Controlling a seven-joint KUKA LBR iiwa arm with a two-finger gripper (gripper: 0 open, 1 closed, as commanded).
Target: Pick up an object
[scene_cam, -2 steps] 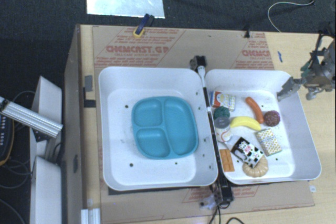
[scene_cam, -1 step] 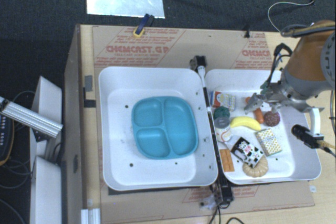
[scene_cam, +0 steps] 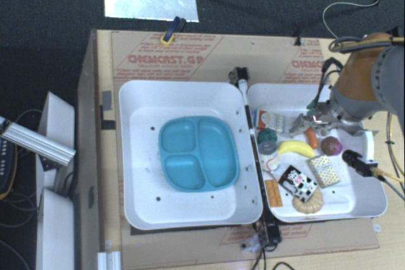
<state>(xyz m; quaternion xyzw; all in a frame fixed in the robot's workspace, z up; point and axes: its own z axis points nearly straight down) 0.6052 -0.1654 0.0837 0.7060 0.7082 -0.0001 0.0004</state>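
The right bin (scene_cam: 370, 202) holds several small objects. Among them are a yellow banana (scene_cam: 296, 148), an orange stick-shaped item (scene_cam: 311, 136), a dark purple ball (scene_cam: 331, 146), a checkered block (scene_cam: 323, 171), a black-and-white spotted box (scene_cam: 297, 181) and a tan round cookie (scene_cam: 308, 202). My gripper (scene_cam: 305, 122) reaches in from the right and hangs low over the bin's back middle, just above the orange item and the banana. Nothing can be seen held by it.
The left bin (scene_cam: 136, 136) holds a blue divided plate (scene_cam: 198, 153). Along the right bin's left wall lie a colourful packet (scene_cam: 269, 119), a teal object (scene_cam: 267, 135), a grey object (scene_cam: 268, 147) and an orange card (scene_cam: 273, 193). A ridge (scene_cam: 250, 142) separates the bins.
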